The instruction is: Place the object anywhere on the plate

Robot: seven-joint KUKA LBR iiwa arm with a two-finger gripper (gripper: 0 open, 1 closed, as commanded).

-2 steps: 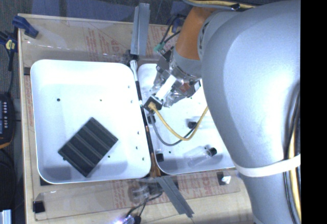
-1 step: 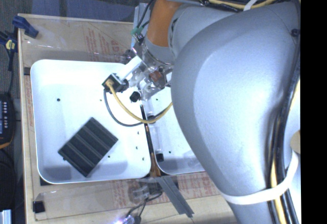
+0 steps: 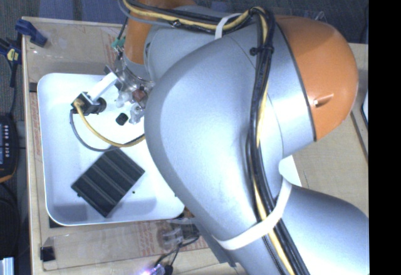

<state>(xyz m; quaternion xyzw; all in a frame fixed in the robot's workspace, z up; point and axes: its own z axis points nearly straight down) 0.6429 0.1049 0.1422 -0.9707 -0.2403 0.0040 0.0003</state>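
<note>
The hand (image 3: 123, 99) hangs over the far part of the left bin (image 3: 42, 142), close above its white floor, at the end of the grey arm (image 3: 213, 142) that crosses in from the right and covers much of the counter (image 3: 62, 39). Wrist fittings and a loop of yellow cable (image 3: 94, 134) crowd around it, so I cannot tell whether it is apart or together, and nothing can be made out in its grasp.

The one loose thing in the same bin is a dark ribbed slab (image 3: 108, 181), lying flat on the floor. I take it as the task's thing, though whether it is the object to be moved or serves as the plate cannot be told from here.

The slab lies nearer than the hand and slightly to its left, apart from it, with bare white floor and the cable loop between them. Its ribs, and its slightly longer side, run on a diagonal from near-left to far-right. Any coming move would probably turn on bringing the hand nearward over the slab and squaring it to that diagonal.
</note>
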